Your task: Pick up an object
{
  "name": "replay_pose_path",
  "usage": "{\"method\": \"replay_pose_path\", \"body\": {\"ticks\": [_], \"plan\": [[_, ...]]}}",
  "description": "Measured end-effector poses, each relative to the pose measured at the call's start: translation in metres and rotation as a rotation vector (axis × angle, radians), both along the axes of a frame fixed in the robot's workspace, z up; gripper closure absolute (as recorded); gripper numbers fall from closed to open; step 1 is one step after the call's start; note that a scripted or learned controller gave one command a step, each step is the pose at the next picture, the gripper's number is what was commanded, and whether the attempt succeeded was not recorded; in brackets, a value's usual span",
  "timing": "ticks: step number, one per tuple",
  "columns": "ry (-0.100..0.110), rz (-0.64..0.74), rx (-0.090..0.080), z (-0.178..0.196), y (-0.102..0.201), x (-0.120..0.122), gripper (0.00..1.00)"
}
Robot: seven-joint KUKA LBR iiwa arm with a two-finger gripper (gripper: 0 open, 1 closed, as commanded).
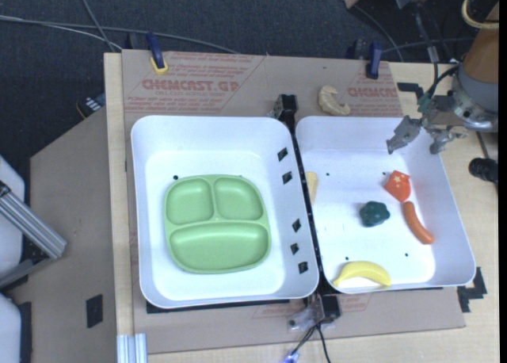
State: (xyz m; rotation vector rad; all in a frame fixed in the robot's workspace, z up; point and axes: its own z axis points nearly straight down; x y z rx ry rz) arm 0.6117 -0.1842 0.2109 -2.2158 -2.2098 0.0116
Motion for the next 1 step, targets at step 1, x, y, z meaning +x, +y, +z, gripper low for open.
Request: {"method": "replay_pose_path", "body": {"ticks": [1], "plan": [[-0.013, 0.003, -0.003, 0.0075, 0.0003, 0.003, 0.0]]}}
